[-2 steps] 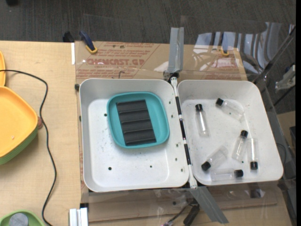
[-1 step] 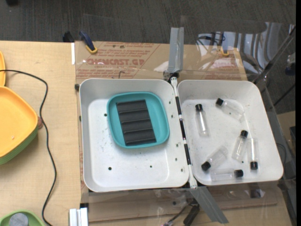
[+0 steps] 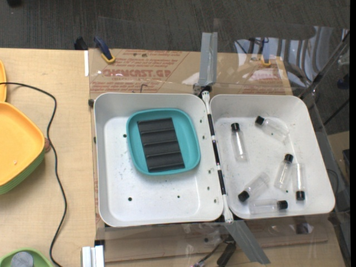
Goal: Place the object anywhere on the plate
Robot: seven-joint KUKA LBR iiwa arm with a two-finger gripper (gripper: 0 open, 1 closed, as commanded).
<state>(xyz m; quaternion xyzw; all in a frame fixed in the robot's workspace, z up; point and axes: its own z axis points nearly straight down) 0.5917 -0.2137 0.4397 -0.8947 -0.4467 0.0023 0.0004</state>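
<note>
A teal, rounded-square plate (image 3: 192,149) lies in the upper middle of the left bin (image 3: 156,199). A dark grey ribbed block (image 3: 160,144) rests flat on the plate's centre, its long side running front to back. The right bin (image 3: 261,154) holds several clear vials with black caps. One vial (image 3: 238,139) lies near the bin's left wall, another (image 3: 272,125) at the back, and more (image 3: 285,171) lie toward the front right corner.
Stacked yellow and green dishes (image 3: 16,149) sit on the wooden table to the left, with a black cable (image 3: 55,166) looping past them. Printed cardboard (image 3: 144,71) lies behind the bins. A blue and yellow clamp (image 3: 104,49) sits at its back left corner.
</note>
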